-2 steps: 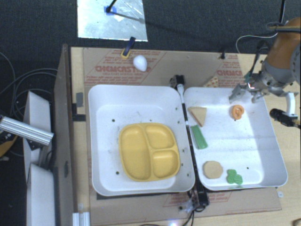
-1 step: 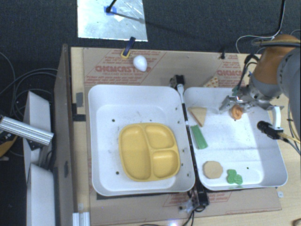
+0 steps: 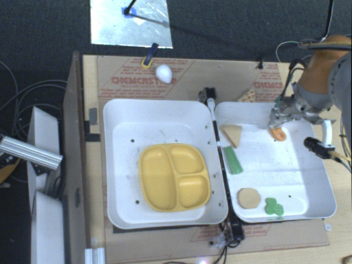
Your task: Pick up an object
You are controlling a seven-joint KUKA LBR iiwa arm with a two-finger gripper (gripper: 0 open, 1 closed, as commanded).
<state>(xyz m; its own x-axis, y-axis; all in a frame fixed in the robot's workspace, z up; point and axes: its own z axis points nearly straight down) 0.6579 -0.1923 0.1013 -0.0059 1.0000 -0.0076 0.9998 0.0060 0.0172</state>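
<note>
We see the hand (image 3: 279, 124) directly over the orange piece (image 3: 279, 135), touching it; whether it pinches, we cannot tell.

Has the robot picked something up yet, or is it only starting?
Looks early. The gripper is low in the right bin, right at a small orange piece; whether it grips it is unclear. The tan wedge, green stick, round cookie and green leafy piece lie untouched. Lifting is still left.
</note>
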